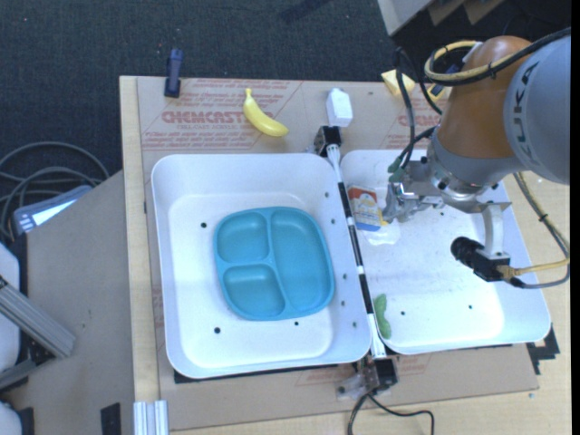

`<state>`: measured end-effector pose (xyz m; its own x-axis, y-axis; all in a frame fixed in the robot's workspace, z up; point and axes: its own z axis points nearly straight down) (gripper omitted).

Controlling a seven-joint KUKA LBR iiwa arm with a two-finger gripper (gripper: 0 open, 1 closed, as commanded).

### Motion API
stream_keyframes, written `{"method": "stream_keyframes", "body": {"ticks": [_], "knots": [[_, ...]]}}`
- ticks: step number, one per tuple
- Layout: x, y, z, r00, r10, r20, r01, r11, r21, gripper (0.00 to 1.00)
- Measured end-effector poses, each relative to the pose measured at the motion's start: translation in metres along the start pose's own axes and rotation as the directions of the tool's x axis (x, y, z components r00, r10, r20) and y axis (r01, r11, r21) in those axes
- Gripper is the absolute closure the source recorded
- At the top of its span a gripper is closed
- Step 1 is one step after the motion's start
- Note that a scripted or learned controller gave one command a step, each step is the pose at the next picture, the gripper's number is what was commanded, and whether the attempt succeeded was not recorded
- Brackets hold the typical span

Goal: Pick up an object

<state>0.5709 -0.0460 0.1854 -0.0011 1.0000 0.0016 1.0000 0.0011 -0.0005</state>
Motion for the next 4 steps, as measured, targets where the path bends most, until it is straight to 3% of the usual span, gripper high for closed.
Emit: {"method": "stream_keyframes", "body": {"ticks": [1,2,3,4], "knots": [[0.000,-0.001,0.001,1.000,0.001,0.000,-0.001,1.000,0.002,0.00],[-0.050,0.037,0.082,1.000,0.003,0.005,-0.003,1.000,-0.005,0.00],[-0.046,0.036,0.095,1.000,0.002,0.002,-0.002,1.000,-0.011,0.00],[-0.059,0.096,0.100,1.000,0.001,0.002,-0.001,1.000,-0.003,0.00]]}}
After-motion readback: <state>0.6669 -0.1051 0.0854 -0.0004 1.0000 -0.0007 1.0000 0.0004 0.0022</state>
